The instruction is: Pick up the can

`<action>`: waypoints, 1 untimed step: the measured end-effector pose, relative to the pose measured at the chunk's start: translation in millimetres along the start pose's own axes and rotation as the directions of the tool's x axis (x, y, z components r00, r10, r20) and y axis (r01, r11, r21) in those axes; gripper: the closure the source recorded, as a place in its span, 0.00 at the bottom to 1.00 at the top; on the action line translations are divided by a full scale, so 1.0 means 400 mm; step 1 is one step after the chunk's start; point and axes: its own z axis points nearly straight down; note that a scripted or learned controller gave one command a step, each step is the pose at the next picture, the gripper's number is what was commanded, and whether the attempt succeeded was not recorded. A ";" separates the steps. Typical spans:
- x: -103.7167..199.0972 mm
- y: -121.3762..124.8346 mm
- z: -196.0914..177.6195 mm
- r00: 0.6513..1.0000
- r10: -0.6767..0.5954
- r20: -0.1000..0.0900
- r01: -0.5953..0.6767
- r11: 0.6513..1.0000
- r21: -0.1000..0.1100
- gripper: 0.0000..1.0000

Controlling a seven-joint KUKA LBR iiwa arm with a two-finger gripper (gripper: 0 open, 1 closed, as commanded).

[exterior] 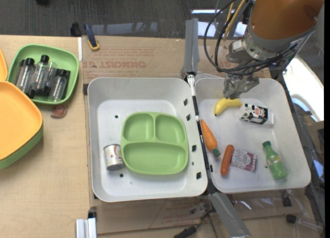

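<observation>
Lying on its side in the left bin [98,144], one small can [113,157], well apart from the gripper [238,91] and far off to its lower left in the view. Pressed right against the can's far side, one green divided plate [154,143] with three compartments, between the can and the gripper. Across the bins' shared wall, in the right bin [294,128], directly under the gripper: one banana [227,105], just beneath the fingertips, contact not discernible. Grip state impossible to tell from here, fingers dark and blurred against the bin wall. Just right of the banana, one small black-and-white carton [254,113]. Lower down from the gripper, two carrots: one [209,138] near the dividing wall, one [226,160] beside a single pink packet [243,159]. Further to the lower right, one green bottle [274,160]. Far left of the gripper on the bench, one green tray [64,59] holding four dark-capped vials [41,77], plus stacked orange plates [18,123] at the edge.
</observation>
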 end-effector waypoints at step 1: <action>0.114 -0.023 -0.064 0.967 -0.255 0.000 0.255 0.967 0.002 1.00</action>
